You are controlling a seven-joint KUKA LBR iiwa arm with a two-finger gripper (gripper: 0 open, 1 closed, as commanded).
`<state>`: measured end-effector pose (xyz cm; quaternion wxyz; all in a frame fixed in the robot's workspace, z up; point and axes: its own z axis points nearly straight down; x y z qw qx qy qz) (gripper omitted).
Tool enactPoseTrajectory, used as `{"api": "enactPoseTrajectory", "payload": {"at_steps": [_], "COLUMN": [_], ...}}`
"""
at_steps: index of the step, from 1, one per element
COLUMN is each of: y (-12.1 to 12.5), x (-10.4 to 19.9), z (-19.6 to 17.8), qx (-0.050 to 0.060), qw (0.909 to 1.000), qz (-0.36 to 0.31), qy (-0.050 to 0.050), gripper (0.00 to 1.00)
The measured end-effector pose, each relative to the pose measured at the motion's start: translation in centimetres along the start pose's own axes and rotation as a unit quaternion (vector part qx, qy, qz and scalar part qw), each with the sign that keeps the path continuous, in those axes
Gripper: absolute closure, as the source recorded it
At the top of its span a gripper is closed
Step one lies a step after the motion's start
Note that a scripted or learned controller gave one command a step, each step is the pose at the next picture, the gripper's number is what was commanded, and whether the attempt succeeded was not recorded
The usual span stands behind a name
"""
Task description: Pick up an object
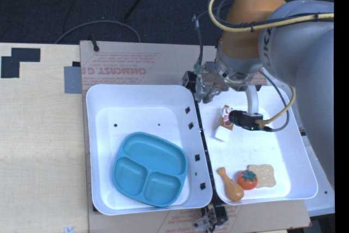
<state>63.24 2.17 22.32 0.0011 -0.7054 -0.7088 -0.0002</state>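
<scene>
White right bin (305, 172): tomato (246, 179), toast (263, 174), drumstick (231, 185).

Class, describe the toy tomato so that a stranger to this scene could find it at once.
Start at the right-hand white bin and look to its near edge. Three toy foods lie in a row there: the tomato sits between a tan drumstick and a slice of toast. It alone is round and red, with a green top.

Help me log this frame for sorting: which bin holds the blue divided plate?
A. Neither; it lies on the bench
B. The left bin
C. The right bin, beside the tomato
B: the plate lies flat in the left bin, while the tomato, drumstick and toast sit in the right bin.
</scene>
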Motion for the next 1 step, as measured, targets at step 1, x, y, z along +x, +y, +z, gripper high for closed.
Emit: {"api": "enactPoseTrajectory", "payload": {"at_steps": [1], "y": [-0.55], "x": [4.4], "z": [-0.54], "qx": [0.0], "qw": [1.0], "qz": [0.0], "qy": [0.0], "gripper": [1.0]}}
